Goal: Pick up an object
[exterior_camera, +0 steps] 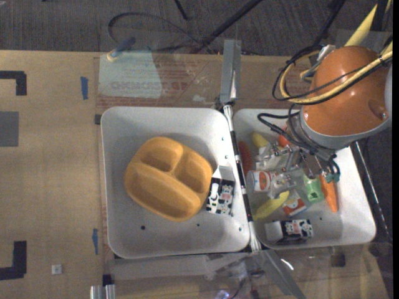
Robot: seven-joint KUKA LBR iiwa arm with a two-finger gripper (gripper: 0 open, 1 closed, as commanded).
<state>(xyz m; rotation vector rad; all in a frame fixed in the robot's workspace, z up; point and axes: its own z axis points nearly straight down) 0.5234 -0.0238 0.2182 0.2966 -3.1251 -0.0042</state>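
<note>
I hang over the right bin, my gripper down among the clutter there. Directly under my jaws sit a small bottle and a block, the bottle to the view's left of them, the block to the right. A carrot lies just beyond the block, toward the bin's right wall. Nearer the camera than my jaws lies a banana, and past it a small carton. Far to the left of my jaws, in the left bin, a divided tray lies upside down, with another carton touching its right edge.
</note>
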